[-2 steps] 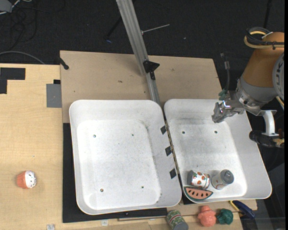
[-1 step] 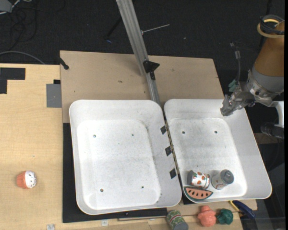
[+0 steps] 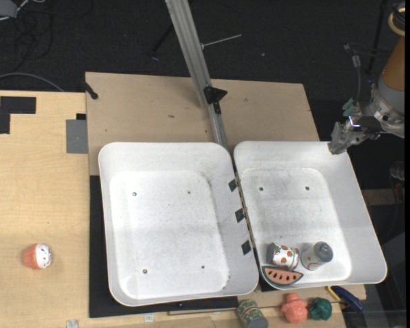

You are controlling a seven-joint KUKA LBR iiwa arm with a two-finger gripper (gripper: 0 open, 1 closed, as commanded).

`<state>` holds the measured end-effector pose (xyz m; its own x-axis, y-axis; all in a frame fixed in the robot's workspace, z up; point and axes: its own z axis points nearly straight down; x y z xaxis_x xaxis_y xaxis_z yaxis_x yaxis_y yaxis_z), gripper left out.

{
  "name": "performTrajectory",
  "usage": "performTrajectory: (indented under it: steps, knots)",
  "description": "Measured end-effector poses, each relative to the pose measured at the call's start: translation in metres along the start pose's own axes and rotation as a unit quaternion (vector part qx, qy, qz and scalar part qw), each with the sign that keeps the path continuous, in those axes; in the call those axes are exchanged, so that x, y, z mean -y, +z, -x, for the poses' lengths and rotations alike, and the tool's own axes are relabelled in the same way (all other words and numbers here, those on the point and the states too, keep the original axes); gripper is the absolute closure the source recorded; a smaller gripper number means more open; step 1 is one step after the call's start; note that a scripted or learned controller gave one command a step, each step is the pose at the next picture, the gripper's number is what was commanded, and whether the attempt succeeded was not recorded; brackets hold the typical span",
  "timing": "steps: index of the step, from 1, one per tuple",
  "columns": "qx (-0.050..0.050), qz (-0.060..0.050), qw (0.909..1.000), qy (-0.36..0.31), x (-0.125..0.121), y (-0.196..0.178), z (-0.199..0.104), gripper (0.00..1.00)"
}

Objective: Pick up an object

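Observation:
In the right bin point(image 3: 342, 203), near its front edge, lie a small white can with red spots point(image 3: 284, 256), a grey round-topped object point(image 3: 318, 254) and a watermelon slice toy point(image 3: 283, 277). My gripper point(image 3: 339, 144) hangs at the bin's far right corner, well away from these objects. Nothing shows between its fingers.
The left bin point(image 3: 164, 217) adjoins the right one. A slanted metal rail point(image 3: 195, 53) runs down to the bins' shared edge. A red-and-white ball point(image 3: 37, 256) lies on the wooden bench at left. A small can point(image 3: 250, 313), a pink toy point(image 3: 294, 308) and a green toy point(image 3: 320, 309) sit in front of the right bin.

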<state>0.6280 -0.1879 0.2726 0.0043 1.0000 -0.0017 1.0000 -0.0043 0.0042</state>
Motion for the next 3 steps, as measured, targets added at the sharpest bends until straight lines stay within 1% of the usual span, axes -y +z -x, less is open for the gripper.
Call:
performTrajectory:
  steps: [1,2,3]
  knots:
    - [-0.002,-0.002,1.0000,-0.004,-0.016,0.006,-0.050,1.00]
    - [-0.002,-0.004,1.0000,-0.004,-0.021,0.023,-0.104,1.00]
    - [-0.001,-0.003,1.0000,-0.004,-0.030,0.027,-0.147,1.00]
